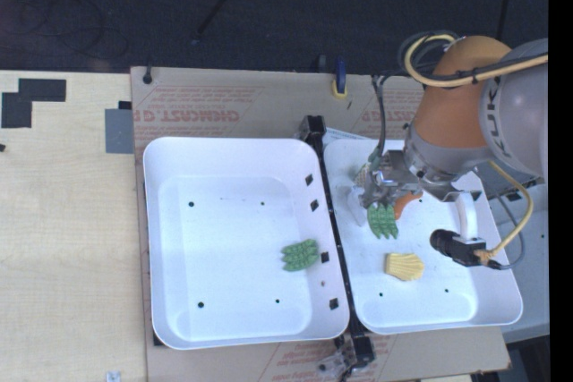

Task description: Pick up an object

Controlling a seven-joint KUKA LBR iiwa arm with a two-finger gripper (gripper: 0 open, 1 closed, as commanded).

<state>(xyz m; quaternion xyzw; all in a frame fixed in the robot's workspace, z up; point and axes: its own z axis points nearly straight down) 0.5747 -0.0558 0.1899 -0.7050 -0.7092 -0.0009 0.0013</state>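
I see the gripper (380, 185) low over the right bin (430, 300), near that bin's far left corner; I cannot tell how wide open it is, or if it has hold of anything; a green leafy toy (384, 223) sits right at the gripper's near side, with an orange bit (405, 204) just beside it; a yellow thing (404, 266) lies near the middle of that bin, apart from the green toy; in the left bin (224, 237) a bumpy green thing (300, 255) lies close to the right wall.
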